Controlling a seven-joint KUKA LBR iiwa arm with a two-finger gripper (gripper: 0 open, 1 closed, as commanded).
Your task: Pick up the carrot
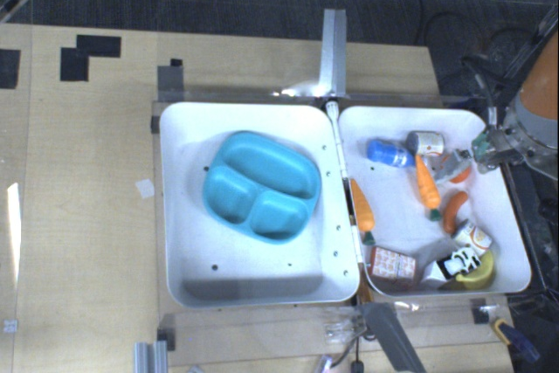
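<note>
Over the right bin's point(515, 227) far right rim, the hand point(486, 148) hovers; whether it is released or clenched I cannot tell. The carrot point(426, 183) lies inside that bin, near its middle, just left of the hand.

Arm point(540, 105) cut by right edge.

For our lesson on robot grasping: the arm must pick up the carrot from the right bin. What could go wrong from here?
1. Several carrots: one mid-bin, another against the divider wall; the program may pick the harder one.
2. The mid-bin carrot lies close to the grey block, which the gripper might bump.
</note>
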